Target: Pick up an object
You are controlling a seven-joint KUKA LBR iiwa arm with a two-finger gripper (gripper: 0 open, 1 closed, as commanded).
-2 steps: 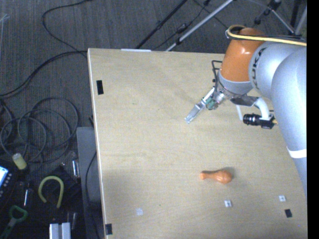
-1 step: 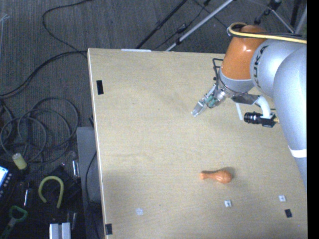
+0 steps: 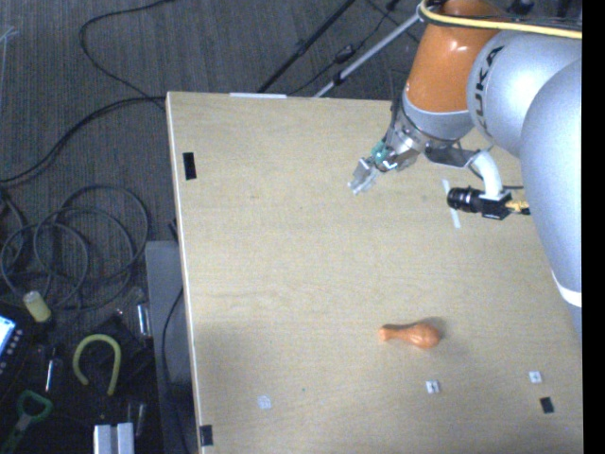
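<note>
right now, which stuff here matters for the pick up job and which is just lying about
For the job:
- orange pear-shaped object, lying on the wooden bench top
- claw, up above the object and apart from it

Just lying about:
- small markers on the bench near the front
- cables on the floor
- green hook-shaped tool on the floor

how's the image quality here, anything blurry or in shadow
Camera view: soft overall, and the gripper is smeared, so its tips are hard to make out; the orange object is fairly clear with a faint shadow beneath; a darker shaded patch falls across the near-left part of the bench top.
</note>
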